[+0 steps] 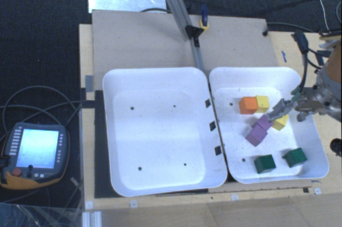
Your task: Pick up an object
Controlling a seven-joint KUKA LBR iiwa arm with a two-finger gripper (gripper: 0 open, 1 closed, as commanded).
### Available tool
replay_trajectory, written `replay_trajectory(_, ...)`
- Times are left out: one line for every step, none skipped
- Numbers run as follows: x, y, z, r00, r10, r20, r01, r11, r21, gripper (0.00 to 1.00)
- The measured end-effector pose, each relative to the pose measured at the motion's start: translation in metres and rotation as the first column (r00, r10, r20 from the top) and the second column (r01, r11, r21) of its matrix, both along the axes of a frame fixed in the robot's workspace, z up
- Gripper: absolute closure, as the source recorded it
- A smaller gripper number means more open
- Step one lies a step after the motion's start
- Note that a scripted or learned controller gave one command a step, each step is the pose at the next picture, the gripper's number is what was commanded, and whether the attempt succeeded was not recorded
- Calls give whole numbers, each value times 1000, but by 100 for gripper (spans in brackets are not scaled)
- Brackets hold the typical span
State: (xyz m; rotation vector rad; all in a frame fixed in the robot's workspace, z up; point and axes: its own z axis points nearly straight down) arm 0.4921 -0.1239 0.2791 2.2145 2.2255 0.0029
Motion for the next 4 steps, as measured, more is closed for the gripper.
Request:
replay_trajectory(0,0,0,1000,-1,1,1,1000,0,0)
replay_trajectory(-4,-10,-52,1000,-4,-5,4,1000,0,0)
replay_trajectory(-6,-11,-114,1000,-3,-7,3,1000,1,0)
replay_trajectory(-6,-9,-156,1000,-3,-6,3,1000,1,0)
